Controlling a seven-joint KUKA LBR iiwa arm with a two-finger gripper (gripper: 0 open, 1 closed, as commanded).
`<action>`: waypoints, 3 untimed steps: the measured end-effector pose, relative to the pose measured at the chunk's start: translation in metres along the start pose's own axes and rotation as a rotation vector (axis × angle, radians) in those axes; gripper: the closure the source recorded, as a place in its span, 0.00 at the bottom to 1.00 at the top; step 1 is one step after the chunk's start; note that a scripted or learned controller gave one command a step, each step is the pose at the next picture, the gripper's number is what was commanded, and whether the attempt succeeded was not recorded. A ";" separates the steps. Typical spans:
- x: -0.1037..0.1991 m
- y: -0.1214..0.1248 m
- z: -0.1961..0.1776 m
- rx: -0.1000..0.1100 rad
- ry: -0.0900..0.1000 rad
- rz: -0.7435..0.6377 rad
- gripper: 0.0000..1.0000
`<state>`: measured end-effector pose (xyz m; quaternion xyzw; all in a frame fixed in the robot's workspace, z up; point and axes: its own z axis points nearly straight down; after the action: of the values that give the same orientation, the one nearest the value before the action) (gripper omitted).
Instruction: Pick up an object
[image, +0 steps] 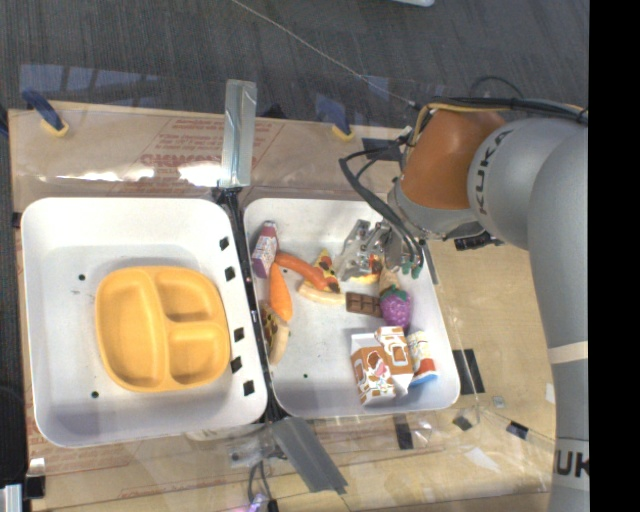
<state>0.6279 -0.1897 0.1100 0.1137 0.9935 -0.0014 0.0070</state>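
End effector (368, 250) sits low in the right bin (330, 400) w/ grip state unclear, chocolate bar (364, 302) just at its 6 o'clock, purple grapes (396, 308) at 5.

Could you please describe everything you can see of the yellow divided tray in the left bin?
The yellow plastic divided tray is a rounded rectangle with three compartments: one long one along its left side and two smaller ones on the right. It looks smooth and slightly glossy, lies flat and right way up, and sits roughly in the middle of the left shallow white bin, turned a little askew. It rests on the bin floor, and no other object touches it.
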 end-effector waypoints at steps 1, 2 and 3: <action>-0.011 -0.009 -0.119 0.001 0.005 0.247 1.00; -0.010 -0.009 -0.117 0.001 0.010 0.247 0.00; 0.034 -0.007 0.017 0.000 0.013 0.148 0.00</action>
<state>0.5935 -0.1886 0.0921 0.1867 0.9824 -0.0001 0.0006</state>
